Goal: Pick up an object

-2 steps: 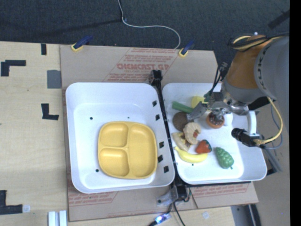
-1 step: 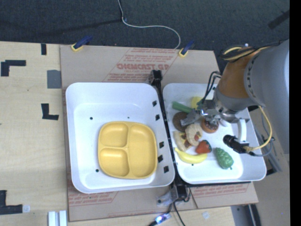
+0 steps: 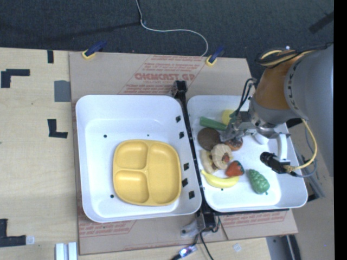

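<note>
Pale ring-shaped pastry, doughnut-like (image 3: pixel 222 156), sits mid right bin, just below-left of the hand (image 3: pixel 236 132), nearest item to the tips so likely target. Roughly round, no clear long axis, so approach angle matters little. Hand hangs low over the bin's upper middle, its tips blurred against dark clutter; cannot tell how wide it stands or whether anything is gripped.

Crowding: brown round fruit, kiwi-like (image 3: pixel 207 138), touches the pastry's upper left; red strawberry toy (image 3: pixel 235 169) just below right; yellow banana (image 3: pixel 219 180) curves beneath. Long green vegetable (image 3: pixel 212 123) lies left of the hand, knobbly green fruit (image 3: pixel 259 181) well apart at lower right. Neighbours may block a clean closure.

Left white bin (image 3: pixel 89 118) holds a yellow plastic divided plate (image 3: pixel 147 173); right white bin (image 3: pixel 295 199) holds the rest.
</note>
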{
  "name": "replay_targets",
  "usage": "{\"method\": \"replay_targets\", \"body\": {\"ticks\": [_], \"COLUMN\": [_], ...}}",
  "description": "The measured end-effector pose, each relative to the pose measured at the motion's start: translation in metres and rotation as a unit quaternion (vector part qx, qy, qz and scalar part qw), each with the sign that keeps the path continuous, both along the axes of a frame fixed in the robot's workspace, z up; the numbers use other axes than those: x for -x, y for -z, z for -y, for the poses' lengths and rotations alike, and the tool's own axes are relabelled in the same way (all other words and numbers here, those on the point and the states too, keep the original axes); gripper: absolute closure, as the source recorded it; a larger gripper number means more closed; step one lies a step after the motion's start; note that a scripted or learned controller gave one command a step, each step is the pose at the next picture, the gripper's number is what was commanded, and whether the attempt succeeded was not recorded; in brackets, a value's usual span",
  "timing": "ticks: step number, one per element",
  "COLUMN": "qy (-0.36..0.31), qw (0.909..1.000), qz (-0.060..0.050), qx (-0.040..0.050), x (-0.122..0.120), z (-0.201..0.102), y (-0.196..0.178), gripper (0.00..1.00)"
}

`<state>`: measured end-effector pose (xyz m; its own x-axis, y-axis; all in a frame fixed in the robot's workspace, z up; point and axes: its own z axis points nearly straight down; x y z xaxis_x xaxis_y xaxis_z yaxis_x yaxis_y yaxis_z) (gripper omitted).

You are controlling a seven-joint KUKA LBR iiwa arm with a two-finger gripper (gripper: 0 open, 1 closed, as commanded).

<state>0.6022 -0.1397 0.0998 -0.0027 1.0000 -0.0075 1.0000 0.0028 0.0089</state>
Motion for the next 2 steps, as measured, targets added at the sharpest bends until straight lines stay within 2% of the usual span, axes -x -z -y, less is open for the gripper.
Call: {"method": "replay_targets", "body": {"ticks": [1, 2], "qy": [0.001, 0.001], "qw": [1.0, 1.0], "qz": [-0.006, -0.004], "qx": [-0.0042, -0.0035], "x": [0.005, 0.007], "z": [-0.001, 0.001], "y": [-0.042, -0.103], "gripper": [1.0, 1.0]}}
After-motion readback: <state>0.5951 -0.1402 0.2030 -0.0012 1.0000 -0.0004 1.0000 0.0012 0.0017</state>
